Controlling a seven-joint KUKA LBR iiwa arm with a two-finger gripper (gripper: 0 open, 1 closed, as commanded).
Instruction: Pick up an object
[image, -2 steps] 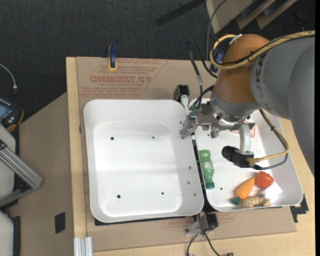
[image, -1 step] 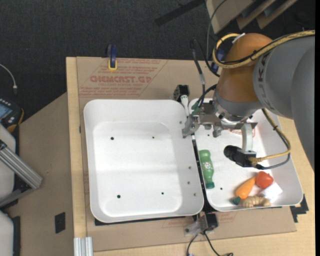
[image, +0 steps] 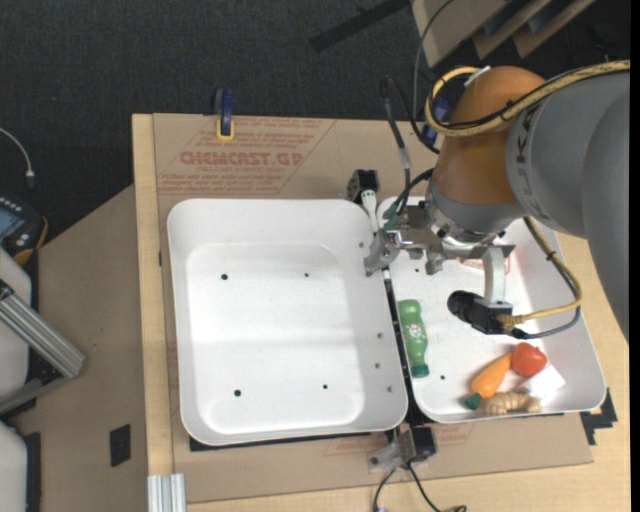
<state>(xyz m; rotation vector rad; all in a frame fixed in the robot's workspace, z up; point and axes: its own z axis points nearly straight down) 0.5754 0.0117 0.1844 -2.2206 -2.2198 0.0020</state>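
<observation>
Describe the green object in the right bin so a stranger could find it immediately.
Look at the right bin, the one under the arm. Along its left wall, beside the divide between the two bins, lies a small green bottle, lengthwise. It is the only green, elongated item; the orange carrot and red piece sit further right.

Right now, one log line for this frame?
gripper: over right bin | fingers: cannot tell | green bottle, carrot, tomato: in bin
</observation>
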